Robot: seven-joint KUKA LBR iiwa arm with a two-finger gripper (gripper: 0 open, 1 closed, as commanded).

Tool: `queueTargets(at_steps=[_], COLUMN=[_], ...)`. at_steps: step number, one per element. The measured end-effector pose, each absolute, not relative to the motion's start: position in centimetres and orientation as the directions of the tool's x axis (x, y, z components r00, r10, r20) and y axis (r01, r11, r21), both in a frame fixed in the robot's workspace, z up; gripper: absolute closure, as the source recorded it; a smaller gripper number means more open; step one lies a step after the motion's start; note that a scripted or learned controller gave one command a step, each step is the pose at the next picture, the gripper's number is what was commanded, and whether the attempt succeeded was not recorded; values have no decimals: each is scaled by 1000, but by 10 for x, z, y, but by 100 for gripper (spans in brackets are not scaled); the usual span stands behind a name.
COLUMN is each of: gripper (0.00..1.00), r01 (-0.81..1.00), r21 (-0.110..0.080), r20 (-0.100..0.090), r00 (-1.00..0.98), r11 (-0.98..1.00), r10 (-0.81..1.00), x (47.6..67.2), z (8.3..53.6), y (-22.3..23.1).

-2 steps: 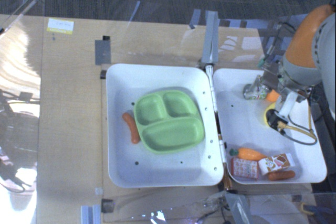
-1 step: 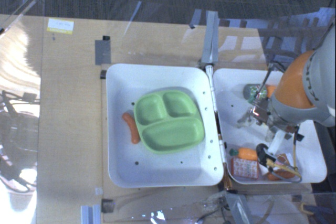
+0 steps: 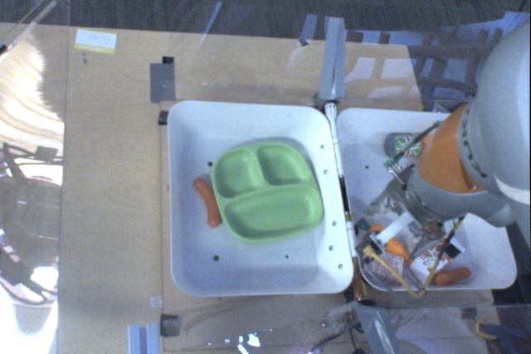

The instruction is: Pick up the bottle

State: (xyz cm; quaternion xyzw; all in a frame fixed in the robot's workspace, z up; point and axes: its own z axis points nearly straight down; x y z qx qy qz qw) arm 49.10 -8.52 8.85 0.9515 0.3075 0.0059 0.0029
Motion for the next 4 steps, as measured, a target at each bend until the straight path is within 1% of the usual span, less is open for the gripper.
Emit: queueTargets(at_steps=[1, 2, 3, 4], gripper=[100, 100, 0, 0], r01=[590, 308, 309, 299], r21=[12, 3, 2, 2], r20=[11, 4, 2, 6], r00=[807, 951, 951, 954], r11=[-807, -951, -951, -954], r10=[590, 308, 309, 299], x=[493, 620, 620, 585], z=[99, 185, 184, 87], y=[-85, -71, -71, -99])
